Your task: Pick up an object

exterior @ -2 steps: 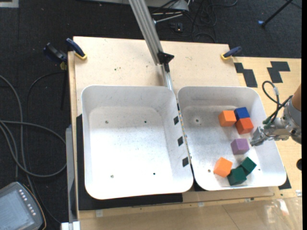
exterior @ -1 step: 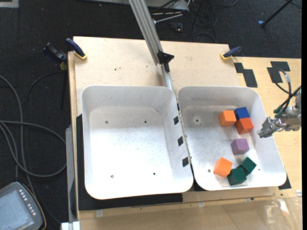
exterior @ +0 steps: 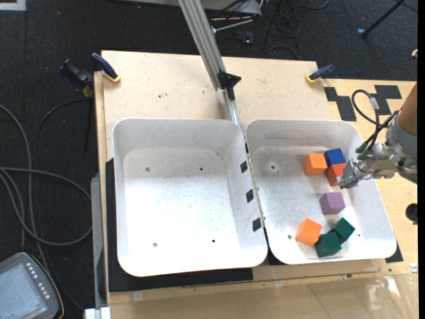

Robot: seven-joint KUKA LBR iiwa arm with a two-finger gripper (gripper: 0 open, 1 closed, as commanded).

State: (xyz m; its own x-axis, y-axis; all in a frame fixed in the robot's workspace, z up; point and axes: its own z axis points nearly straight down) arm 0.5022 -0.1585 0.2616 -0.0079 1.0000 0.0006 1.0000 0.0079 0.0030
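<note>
2 dark green blocks [exterior: 335, 238] lie nearest, below the gripper [exterior: 348, 178], beside an orange cube [exterior: 308, 231]. The gripper's tips meet a red-orange block [exterior: 334, 173], half hidden; its grip can't be judged. A blue cube [exterior: 335, 156], another orange cube [exterior: 315, 163] and a purple cube [exterior: 331, 202] crowd close.

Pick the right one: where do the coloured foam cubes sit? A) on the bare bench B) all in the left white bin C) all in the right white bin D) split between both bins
C: the orange foam cube, blue foam cube, purple foam cube, second orange cube and two dark green cubes all lie inside the right white bin, with the pincer down among them.
</note>
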